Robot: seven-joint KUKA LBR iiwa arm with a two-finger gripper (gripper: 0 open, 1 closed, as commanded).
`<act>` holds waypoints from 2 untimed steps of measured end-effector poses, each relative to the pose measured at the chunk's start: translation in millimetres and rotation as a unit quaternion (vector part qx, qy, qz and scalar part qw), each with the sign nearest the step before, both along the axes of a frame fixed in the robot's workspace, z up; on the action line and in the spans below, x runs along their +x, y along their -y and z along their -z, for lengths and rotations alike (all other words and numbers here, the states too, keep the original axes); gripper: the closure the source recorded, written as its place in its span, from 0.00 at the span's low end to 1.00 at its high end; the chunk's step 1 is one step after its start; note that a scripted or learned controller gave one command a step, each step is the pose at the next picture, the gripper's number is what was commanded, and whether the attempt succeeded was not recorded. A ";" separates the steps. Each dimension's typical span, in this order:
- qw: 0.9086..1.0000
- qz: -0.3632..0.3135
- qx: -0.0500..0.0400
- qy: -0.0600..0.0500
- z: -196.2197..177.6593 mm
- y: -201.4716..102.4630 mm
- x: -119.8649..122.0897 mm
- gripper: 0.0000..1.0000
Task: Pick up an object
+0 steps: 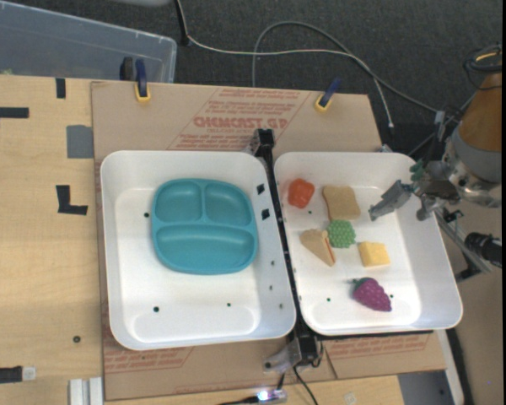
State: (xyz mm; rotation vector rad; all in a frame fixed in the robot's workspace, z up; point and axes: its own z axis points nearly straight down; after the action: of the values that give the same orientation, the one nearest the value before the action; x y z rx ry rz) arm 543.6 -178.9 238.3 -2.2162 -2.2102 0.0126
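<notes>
Table [34, 251]: light wood top w/ black tape marks at left. Brown cardboard sheet [236, 121] w/ red print lies on it, held at far edge by two clamps, yellow [142, 87] at left, blue-yellow [326, 98] at right. Clear plastic tub [76, 45] at upper left. Floor [337, 7]: dark grey carpet; grey cable [320, 45] loops across it. Lighting even, no hard shadows.
</notes>
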 end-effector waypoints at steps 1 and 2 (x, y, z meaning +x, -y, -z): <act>1.000 -0.002 -0.001 0.006 -7.0 -0.5 2.6 0.00; 1.000 -0.001 -0.001 0.003 53.7 6.0 5.4 0.00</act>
State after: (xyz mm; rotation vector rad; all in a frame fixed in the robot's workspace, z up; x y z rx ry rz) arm 549.0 -184.9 184.6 -2.2175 -2.2179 0.0075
